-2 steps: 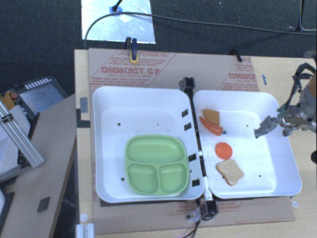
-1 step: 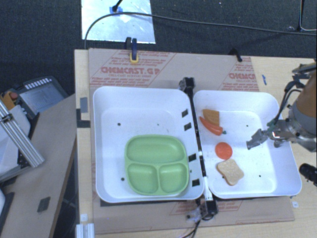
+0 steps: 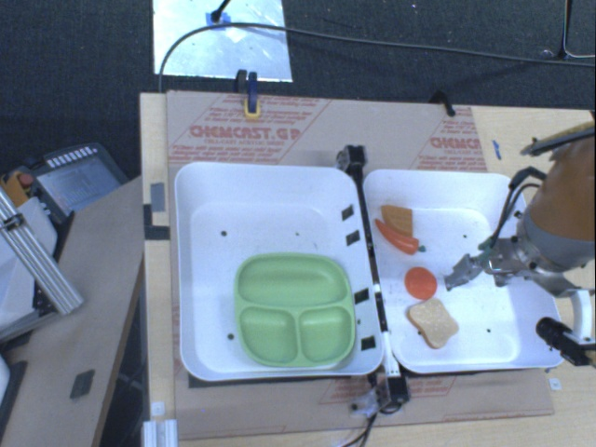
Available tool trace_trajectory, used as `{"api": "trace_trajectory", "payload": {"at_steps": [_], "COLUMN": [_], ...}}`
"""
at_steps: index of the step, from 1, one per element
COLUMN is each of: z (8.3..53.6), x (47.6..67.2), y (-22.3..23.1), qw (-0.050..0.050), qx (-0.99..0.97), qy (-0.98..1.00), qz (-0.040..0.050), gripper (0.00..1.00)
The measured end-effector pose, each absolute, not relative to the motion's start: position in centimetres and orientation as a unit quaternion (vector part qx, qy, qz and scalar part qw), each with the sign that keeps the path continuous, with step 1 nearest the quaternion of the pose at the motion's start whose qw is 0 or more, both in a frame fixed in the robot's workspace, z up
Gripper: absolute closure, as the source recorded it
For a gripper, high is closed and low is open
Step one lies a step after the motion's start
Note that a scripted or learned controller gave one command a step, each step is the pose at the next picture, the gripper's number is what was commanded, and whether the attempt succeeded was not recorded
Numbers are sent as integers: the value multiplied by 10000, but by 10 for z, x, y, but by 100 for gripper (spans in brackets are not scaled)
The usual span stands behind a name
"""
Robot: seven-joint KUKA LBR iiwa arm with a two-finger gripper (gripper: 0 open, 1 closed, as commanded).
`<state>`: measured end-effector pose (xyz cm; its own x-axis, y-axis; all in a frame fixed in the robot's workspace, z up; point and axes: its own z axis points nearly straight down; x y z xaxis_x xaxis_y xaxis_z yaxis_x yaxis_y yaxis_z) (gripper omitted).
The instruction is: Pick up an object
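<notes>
Here, I am reaching in from the right with my grey arm (image 3: 559, 222), and my 2-finger gripper (image 3: 458, 276) is hanging low over the right shallow white plastic bin (image 3: 484, 343), its tip pointing left toward the middle of that bin. I cannot tell how far my fingers are standing apart, since they are reading as 1 small grey tip at this angle, and nothing is showing between them.

Just to the left of my tip, the round flat red-orange toy slice (image 3: 420, 282) is lying on the bin floor, close beside me but with a sliver of white showing between us. Below it, toward the near edge, the tan slice of toy bread (image 3: 433, 323) is lying flat, near the red slice and a little below-left of my tip. Farther up the bin, the long red toy chilli pepper (image 3: 399, 238) is resting at a slant, touching the lower edge of the small orange-tan wedge-shaped block (image 3: 398, 218); both are sitting well up-left of my gripper, near the divider between the 2 bins.

In the left shallow white plastic bin (image 3: 205, 250), the pale green 3-compartment plastic tray (image 3: 293, 307) is lying flat toward the near right corner.
</notes>
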<state>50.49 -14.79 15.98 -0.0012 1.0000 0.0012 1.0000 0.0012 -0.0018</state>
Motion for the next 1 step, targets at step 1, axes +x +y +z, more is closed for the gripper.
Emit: {"api": "trace_trajectory", "payload": {"at_steps": [1], "z": [99], "x": [507], "y": [-154], "qw": [9], "qx": [-7069], "qy": [-7073], "qz": [4], "gripper": [0]}}
